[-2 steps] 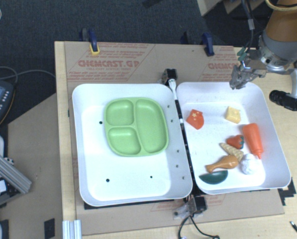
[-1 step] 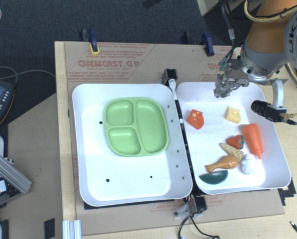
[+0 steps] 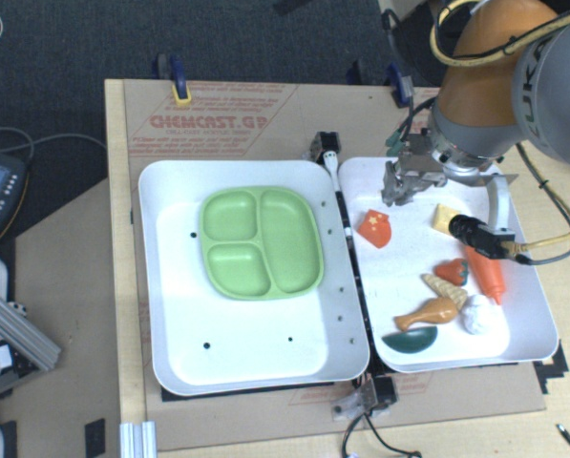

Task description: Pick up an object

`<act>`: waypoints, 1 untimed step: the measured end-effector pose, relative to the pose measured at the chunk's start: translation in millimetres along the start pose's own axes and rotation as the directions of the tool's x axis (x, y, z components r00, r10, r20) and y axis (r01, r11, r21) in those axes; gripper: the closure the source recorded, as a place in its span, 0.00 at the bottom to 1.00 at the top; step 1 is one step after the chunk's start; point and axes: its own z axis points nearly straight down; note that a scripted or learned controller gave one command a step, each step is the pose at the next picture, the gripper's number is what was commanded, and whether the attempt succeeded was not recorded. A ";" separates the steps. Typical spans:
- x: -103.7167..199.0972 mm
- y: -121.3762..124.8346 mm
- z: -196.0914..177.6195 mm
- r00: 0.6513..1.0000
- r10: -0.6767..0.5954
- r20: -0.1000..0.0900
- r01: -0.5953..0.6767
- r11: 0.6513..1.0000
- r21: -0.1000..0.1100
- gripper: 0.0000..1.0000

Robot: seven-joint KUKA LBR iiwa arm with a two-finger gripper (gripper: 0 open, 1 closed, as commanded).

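At the top centre of the frame, red lettering on the brown board [image 3: 218, 113] reads "CHEMCAST GP". The left bin [image 3: 170, 351] holds a green divided plate [image 3: 263, 241] with bare white floor around it. In the right bin [image 3: 542, 327] the gripper [image 3: 396, 195] hangs near the upper left corner; its state cannot be told. A red toy [image 3: 375, 228] lies just below it, apart. An orange carrot [image 3: 488, 273] and tan piece [image 3: 435, 310] crowd the lower right.

You can read red print, "CHEMCAST G P", on the brown board [image 3: 218, 113] beyond the left bin [image 3: 160, 256]. The smaller line beneath it is too blurred to read.
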 end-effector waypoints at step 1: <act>51.4 -30.0 -12.5 1.000 -0.002 -0.001 0.002 1.000 -0.001 1.00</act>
